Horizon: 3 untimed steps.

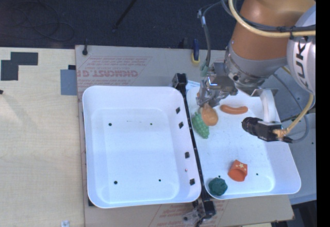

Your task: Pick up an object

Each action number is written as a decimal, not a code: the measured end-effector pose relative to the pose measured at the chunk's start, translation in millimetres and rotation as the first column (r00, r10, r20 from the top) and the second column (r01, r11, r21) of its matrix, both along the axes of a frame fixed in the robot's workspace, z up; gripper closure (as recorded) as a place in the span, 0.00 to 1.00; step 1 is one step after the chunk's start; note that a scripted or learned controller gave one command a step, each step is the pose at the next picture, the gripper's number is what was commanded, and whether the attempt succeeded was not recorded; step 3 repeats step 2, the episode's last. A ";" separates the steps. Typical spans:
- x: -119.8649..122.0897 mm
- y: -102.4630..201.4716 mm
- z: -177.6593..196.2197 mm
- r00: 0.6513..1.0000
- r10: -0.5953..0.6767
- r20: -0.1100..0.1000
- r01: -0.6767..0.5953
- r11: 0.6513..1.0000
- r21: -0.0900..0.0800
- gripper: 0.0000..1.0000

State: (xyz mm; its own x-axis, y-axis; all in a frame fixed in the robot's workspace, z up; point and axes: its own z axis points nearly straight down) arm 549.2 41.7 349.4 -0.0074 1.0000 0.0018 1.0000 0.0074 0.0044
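Left bin sits well left of gripper. Green bumpy obj just below-left of it. Tan round obj right under fingertips, touching or nearly; can't tell finger state. Orange sausage just right. Red piece and dark green lump well below, all in right bin.

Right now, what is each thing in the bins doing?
gripper: down in the right bin, right over the tan thing
tan thing: lying under the gripper, touching the green bumpy thing
green bumpy thing: lying by the divider
sausage: lying flat, apart
red thing: sitting alone near the front
dark green ball: in the front corner
left bin: flat on the bench
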 end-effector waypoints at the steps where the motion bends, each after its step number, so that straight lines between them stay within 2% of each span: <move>1: 3.7 48.0 60.0 1.000 -0.003 -0.001 0.003 1.000 -0.001 1.00; 2: -26.5 114.0 118.0 1.000 0.001 -0.002 -0.001 1.000 0.001 1.00; 3: -26.5 114.0 118.0 1.000 0.001 -0.002 -0.001 1.000 0.001 1.00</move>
